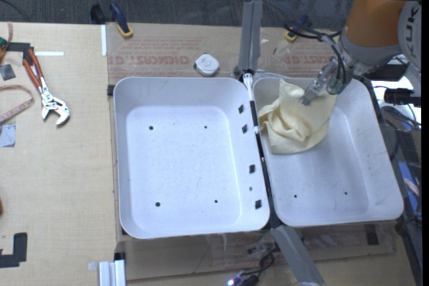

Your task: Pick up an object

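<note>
Cloth [295,124] (pale yellow, crumpled) lies in the right bin [348,204]; claw [314,94] touches it, grip indiscernible.

Soft, even light is falling from overhead, and both white bins [188,157] are glowing bright, nearly washing out along their floors. Only faint shadows are gathering under the rims and beneath the crumpled cloth [295,120]. The orange band [379,3] is catching a pale sheen on its top. The dark floor beyond the tabletop [53,164] is staying dim and grainy. Fine detail is looking slightly soft throughout, and straight edges are bowing a little toward the frame's corners
</note>
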`<state>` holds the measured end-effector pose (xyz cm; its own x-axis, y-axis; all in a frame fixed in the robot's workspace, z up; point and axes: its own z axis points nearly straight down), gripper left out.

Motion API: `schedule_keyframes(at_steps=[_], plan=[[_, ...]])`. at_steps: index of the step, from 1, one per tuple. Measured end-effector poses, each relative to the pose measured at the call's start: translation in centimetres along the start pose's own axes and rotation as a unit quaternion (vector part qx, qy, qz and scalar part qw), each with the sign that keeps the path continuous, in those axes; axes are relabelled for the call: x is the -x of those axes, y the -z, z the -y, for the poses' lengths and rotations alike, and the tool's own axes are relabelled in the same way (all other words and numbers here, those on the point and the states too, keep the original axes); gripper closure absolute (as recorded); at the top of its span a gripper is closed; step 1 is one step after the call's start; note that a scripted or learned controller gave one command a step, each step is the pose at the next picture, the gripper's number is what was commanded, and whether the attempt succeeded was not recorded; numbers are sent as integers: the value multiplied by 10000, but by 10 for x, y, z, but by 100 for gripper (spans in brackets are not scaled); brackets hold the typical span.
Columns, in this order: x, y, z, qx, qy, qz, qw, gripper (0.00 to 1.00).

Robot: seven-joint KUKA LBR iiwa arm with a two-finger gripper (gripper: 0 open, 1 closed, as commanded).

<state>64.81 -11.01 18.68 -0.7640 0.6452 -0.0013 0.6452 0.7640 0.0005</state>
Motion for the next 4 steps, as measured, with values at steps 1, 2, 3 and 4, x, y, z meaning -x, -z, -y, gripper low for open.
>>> schedule_keyframes(at_steps=[1, 2, 3, 4], plan=[[0, 0, 0, 2, 0, 3, 10000, 0], [11, -92, 8, 18, -328, 18, 9995, 0], [13, -82, 8, 33, -351, 30, 9994, 100], [-33, 5, -34, 1, -1509, 6, 9886, 100]])
